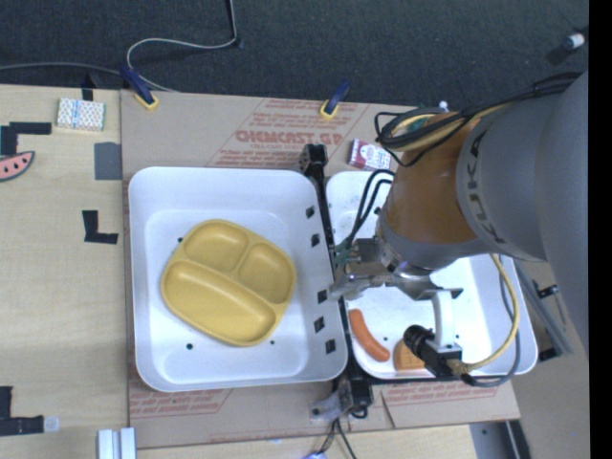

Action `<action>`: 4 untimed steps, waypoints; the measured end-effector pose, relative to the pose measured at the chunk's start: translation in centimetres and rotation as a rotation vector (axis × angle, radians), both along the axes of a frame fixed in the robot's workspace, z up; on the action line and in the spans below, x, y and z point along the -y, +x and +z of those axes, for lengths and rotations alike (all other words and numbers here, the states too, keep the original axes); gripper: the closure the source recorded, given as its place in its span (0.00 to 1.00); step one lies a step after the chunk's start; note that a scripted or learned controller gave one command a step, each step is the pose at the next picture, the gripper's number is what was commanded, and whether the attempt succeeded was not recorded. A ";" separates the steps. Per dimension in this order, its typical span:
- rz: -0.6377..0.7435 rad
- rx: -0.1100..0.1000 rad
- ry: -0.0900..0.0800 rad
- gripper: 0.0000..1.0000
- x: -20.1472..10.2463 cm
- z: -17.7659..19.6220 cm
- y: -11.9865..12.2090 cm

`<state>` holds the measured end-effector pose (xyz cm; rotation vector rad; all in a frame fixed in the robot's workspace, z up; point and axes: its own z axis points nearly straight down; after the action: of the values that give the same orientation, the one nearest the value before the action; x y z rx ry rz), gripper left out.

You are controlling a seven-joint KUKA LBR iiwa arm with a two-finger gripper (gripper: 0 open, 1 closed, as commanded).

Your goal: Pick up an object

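Gripper point(352, 277) hardware is seen as a small metallic cluster under the grey wrist of the arm point(497, 189), low over the left side of the right bin point(478, 285). Whether it is released or clenched cannot be told, since the wrist and cables cover most of it, and nothing is seen held in it.

Just below the gripper, on the floor of the same bin, a red-orange sausage-shaped object point(369, 337) is laid at a slant, apart from the gripper. A little further down and to the right of the gripper, a small orange piece point(408, 359) is seen near the bin's lower rim, just beside a black rounded part point(417, 338) to which a yellow cable is attached; what that black part is cannot be made out.

Immediately to the gripper's left, the black divider point(321, 247) between the two bins is found. Beyond it, the left bin point(153, 256) is occupied by a yellow divided plate point(228, 280), which is set flat and well apart from the gripper.

Above the gripper, outside the bins, a small printed packet point(367, 154) is laid on the cardboard sheet point(277, 137) that carries red lettering. Two blue-and-yellow clamps point(141, 89) point(335, 103) are fixed at the far edge of that sheet. Far to the gripper's upper left, a small patterned square point(80, 114) and a pink curved piece point(14, 164) are placed on the bench.
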<state>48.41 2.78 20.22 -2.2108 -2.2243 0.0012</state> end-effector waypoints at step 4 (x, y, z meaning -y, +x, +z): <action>0.004 -0.003 0.003 0.00 -0.2 1.8 0.1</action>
<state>48.47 3.00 22.05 -2.2037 -2.2257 0.0010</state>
